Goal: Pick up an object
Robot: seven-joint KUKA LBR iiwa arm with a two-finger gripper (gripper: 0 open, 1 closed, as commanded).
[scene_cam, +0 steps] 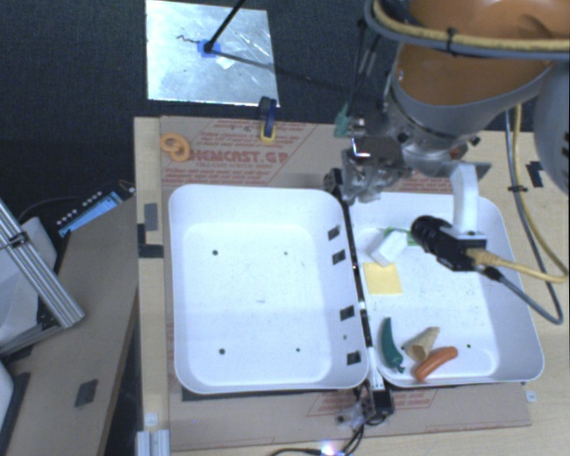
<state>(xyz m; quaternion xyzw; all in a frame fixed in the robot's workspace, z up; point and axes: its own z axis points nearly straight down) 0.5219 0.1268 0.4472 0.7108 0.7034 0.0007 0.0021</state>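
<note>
Where the gripper (363, 181) hangs over the far left corner of the right bin (503, 307), it is dark and blurred against the divider between the bins, so whether it is open or closed cannot be made out, and nothing can be seen held in it. Just beside it, toward the near side, a small white block (386, 247) lies on the bin floor, and a flat yellow square (383, 279) sits right below that, the two touching or almost touching. To their right a black cylinder (442, 241) is fixed to a white bracket (464, 203) on the arm, with a yellow cable (521, 267) running off it to the right.

Further out, along the near edge of the same bin, three small things lie close together: a curved green piece (390, 344) by the left wall, a tan cone (422, 339) beside it, and an orange sausage shape (435, 361) just under the cone. The left bin (258, 285) sits beside the right one, touching it along the middle. Both rest on a cardboard sheet (232, 151), which carries an orange ring (175, 147) at its far left corner and a yellow clamp (266, 120) on its far edge. Above the wrist, the arm's orange band (476, 22) fills the top right.
</note>
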